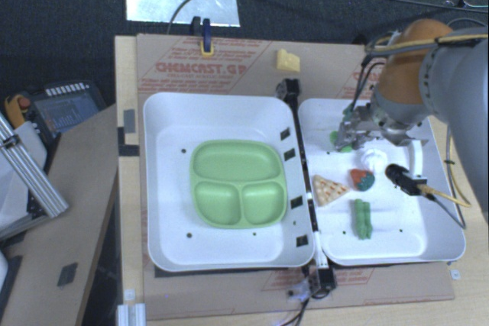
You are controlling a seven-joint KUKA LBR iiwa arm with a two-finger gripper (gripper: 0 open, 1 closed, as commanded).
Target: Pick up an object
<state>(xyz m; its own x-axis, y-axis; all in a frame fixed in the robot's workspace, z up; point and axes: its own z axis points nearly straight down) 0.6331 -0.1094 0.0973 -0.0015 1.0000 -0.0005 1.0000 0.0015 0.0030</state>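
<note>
Two white bins sit side by side on a cardboard sheet [229,66]. The left bin [153,164] holds a pale green plate [238,183] with three sections, lying flat near its middle. The arm [451,84] reaches in from the right, and its gripper [350,140] is low over the far left part of the right bin [435,244]. Whether the claw is wide or narrow cannot be told, and nothing can be seen held in it.

A small green piece [335,138] lies just beside the gripper, on the side toward the wall between the bins. A white lump [374,159] lies a little nearer the camera, with a red and teal toy [362,179] touching it or just beside it. A pizza slice [328,189] lies next to that toy, close to the dividing wall. A dark green block [362,218] lies apart from them, toward the near edge. A yellow block [288,60] rests on the cardboard behind the bins
</note>
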